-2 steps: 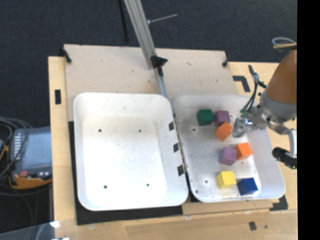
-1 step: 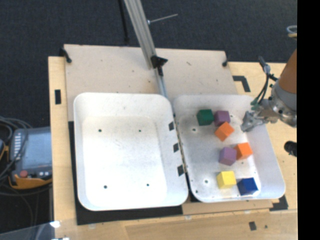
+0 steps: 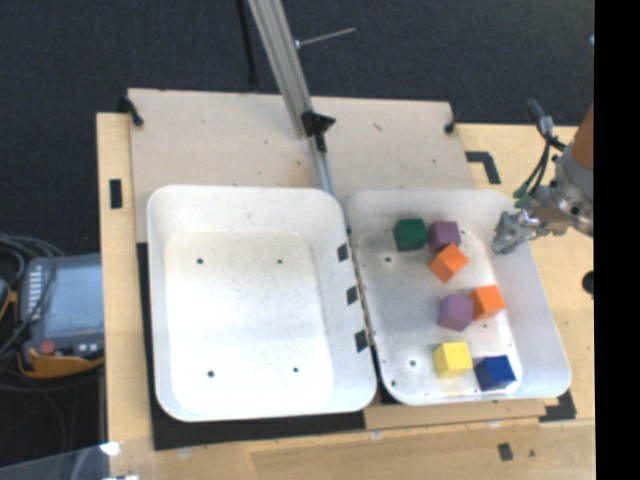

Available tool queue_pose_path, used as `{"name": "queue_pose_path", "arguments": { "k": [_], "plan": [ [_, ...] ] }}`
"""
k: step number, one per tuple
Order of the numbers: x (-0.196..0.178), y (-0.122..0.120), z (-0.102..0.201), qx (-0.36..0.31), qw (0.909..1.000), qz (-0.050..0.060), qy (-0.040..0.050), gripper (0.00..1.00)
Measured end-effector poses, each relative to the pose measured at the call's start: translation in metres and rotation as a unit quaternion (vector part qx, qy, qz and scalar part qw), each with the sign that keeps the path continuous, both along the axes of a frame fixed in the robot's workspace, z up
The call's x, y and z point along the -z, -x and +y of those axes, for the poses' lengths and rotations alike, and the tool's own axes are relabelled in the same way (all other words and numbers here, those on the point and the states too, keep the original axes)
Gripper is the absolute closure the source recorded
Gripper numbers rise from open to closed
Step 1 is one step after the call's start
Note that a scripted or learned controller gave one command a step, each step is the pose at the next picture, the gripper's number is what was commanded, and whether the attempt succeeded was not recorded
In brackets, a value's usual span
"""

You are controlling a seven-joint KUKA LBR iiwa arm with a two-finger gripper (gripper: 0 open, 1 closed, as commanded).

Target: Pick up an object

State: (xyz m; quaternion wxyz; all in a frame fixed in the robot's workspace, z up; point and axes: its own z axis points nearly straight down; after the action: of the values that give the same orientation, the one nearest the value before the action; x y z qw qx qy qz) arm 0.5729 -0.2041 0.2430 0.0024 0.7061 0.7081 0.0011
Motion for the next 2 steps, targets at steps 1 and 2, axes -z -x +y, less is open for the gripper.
{"name": "queue_pose_path", "arguments": {
  "k": [1,2],
  "plan": [
    [0.003,-0.004,0.042,-0.001,1.0000,0.002,-0.0009,1.00],
    [0.001,-0.007,0.101,-0.003,1.0000,0.003,-0.0020,1.00]
  ]
}}
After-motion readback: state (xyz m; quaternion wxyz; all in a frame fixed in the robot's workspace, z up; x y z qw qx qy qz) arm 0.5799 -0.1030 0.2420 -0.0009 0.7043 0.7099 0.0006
